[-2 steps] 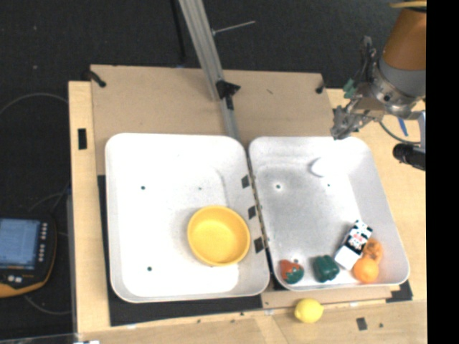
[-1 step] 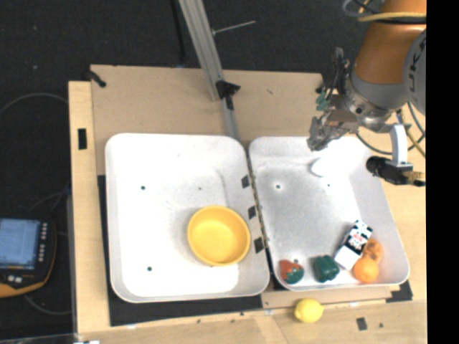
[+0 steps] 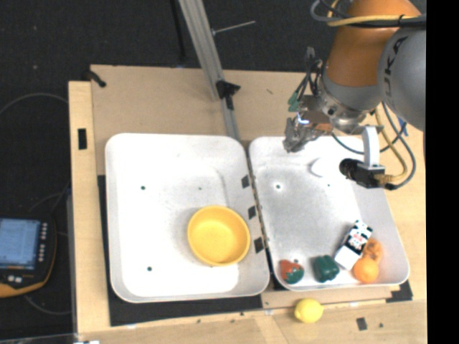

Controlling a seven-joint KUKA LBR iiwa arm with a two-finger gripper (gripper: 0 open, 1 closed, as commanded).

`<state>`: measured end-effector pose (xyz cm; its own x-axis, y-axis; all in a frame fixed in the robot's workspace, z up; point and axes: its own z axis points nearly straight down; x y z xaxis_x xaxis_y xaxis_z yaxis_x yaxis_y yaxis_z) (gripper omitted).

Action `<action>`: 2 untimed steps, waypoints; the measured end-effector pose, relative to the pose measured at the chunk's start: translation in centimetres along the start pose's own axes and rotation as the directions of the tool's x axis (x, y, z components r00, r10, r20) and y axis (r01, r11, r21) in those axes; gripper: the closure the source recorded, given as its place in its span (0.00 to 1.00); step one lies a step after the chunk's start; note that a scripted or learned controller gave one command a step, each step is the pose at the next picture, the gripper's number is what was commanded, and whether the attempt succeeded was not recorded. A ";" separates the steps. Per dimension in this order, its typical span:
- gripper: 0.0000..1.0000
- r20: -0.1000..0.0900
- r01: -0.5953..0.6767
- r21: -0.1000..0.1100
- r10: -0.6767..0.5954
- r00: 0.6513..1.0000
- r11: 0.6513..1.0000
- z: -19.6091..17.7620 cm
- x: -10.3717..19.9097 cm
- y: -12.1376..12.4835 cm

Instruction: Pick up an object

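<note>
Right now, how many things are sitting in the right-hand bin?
4, clustered along its near edge: a red piece, a green piece, a black and white box, and an orange fruit. Something small could hide behind them.

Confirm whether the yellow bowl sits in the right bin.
No: the yellow bowl sits in the left bin, near its lower right corner.

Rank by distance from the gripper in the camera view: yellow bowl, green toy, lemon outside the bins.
From the gripper, at the right bin's top edge:
1. Yellow bowl, left bin, lower right part.
2. Green toy, right bin, bottom edge.
3. Lemon, on the bench below the right bin.
</note>
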<state>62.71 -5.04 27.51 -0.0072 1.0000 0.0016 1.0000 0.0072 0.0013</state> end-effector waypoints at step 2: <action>1.00 0.001 0.000 0.002 0.000 1.000 1.000 3.0 11.4 -1.3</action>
